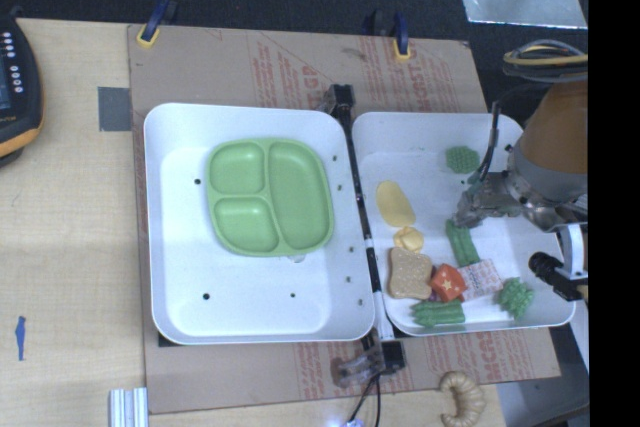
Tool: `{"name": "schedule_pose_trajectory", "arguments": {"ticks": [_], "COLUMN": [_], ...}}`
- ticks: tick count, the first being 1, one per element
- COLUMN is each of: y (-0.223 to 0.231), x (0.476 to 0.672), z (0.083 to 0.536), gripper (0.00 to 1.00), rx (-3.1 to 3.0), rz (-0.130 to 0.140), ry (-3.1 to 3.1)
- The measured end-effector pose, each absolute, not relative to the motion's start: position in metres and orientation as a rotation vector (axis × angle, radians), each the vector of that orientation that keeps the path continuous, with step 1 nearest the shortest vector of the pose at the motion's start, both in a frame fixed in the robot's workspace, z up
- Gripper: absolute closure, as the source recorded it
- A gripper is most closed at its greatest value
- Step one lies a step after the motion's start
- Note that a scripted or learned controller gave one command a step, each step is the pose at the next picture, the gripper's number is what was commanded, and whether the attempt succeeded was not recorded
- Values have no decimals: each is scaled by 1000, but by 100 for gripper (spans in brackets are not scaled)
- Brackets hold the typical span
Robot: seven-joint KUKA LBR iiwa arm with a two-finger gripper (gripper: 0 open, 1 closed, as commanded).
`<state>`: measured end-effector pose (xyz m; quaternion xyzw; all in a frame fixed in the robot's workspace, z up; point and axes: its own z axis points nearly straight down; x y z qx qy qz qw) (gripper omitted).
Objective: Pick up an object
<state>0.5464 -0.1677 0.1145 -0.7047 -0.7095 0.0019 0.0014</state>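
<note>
The right bin (420, 140) holds several toy foods: a yellow piece (395, 203), a small yellow lump (408, 238), a bread slice (407, 273), a red tomato (449, 282), green pods (438, 314), a green leafy piece (516, 297), a round green piece (461, 158), a pink-white packet (485, 275) and a green stick (461, 243). My gripper (474, 212) hangs low in the bin's right half, just above the stick's upper end. The grey and orange arm (555, 150) covers the bin's right side. I see nothing lifted.
A green divided plate (270, 195) lies in the left bin (180, 295). A tan curled toy (463, 397) rests on the bench below the right bin. A black and orange pendant (15, 90) sits at far left. Blue clamps (401, 35) hold the cardboard's back edge.
</note>
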Motion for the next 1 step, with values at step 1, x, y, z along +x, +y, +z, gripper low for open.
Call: {"name": "schedule_pose_trajectory", "arguments": {"ticks": [1], "y": [-168], "x": [546], "z": [114], "gripper": [0], "rx": [-2210], "rz": [7], "ry": [-2229]}}
